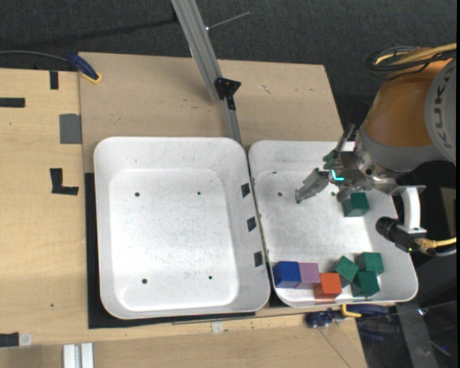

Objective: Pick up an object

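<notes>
The gripper hangs over the upper part of the right bin, its dark fingers pointing down and toward the left of the view; they look slightly spread with nothing between them, though the slant makes the gap hard to judge. Nearest to it is a lone green block, lying just beside the wrist toward the right of the view, under the arm's housing and partly shaded by it, so the fingertips sit left of that block, not over it. Judging from this, a try at that block would call for the tool to draw back toward the arm's own side before descending. The other candidates crowd the near edge of the same bin: a blue block, a lilac block touching it, an orange block, and three green blocks packed close together against the bin's corner. All look roughly cubic, so no long axis matters. The left bin adjoins on the wooden bench, and a slanted metal post crosses above.
</notes>
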You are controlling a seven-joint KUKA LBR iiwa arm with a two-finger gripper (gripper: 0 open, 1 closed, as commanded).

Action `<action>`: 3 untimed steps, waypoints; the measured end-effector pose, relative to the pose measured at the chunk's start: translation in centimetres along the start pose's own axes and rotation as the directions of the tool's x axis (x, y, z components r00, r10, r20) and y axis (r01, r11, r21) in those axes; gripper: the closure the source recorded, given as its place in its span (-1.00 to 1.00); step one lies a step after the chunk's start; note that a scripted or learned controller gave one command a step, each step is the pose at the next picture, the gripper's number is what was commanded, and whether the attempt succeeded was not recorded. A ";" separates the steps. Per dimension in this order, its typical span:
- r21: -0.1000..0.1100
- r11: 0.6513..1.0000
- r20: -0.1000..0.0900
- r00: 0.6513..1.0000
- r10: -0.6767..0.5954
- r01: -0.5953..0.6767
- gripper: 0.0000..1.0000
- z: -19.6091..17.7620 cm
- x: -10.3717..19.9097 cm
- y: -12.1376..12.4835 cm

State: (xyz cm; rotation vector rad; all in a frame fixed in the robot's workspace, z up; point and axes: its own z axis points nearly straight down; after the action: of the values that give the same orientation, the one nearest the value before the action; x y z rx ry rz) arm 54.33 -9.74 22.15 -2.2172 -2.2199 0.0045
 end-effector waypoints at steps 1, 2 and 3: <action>-0.003 1.000 0.000 1.000 -0.001 0.001 -1.00 -0.2 0.0 0.0; 0.003 1.000 0.000 1.000 0.001 -0.001 -1.00 6.0 -0.5 0.3; 0.003 1.000 0.001 1.000 0.001 -0.001 -1.00 11.5 -1.4 0.6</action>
State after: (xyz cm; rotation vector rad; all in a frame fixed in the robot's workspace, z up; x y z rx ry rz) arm 54.90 -11.08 10.64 -2.2175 -2.2176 0.0083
